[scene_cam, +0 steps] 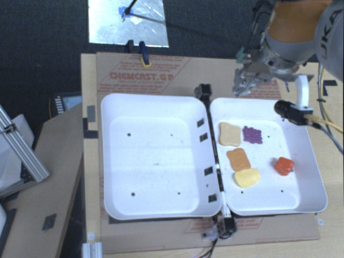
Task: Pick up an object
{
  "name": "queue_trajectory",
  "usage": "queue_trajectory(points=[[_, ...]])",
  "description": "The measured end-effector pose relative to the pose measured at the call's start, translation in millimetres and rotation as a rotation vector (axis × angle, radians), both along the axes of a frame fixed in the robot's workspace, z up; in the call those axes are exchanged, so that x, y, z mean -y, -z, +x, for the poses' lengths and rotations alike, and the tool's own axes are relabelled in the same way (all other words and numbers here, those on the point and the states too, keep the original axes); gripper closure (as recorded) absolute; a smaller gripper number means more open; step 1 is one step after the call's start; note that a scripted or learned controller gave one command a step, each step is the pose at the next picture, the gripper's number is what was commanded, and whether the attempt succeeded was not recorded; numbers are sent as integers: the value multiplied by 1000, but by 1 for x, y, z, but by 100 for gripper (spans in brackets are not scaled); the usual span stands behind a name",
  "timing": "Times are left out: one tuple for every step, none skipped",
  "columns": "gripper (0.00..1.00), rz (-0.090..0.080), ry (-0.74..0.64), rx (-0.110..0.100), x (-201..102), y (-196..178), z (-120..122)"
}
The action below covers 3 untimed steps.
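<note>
White bin, small orange-red block

My arm is a thick, rounded body of light grey, with a broad orange band wrapped around it above the wrist. Dark letters sit on the grey shell at the far right, cut off by the edge of the picture. Below the band my wrist narrows into a grey metal flange. From there hangs my tool, a small cluster of silvery metal parts with a touch of green on its left side. Thin dark cables run along my left flank, from above the band to the wrist.
</note>
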State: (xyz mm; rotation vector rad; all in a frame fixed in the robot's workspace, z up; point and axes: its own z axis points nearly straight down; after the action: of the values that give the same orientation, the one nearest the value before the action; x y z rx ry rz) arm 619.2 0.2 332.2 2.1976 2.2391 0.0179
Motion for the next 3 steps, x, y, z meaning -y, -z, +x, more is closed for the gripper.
queue_trajectory(points=[[100,-5,20,-11,25,-1,-79],[100,-1,5,-1,-75,-77,-111],[100,-2,9,-5,-122,-107,-133]])
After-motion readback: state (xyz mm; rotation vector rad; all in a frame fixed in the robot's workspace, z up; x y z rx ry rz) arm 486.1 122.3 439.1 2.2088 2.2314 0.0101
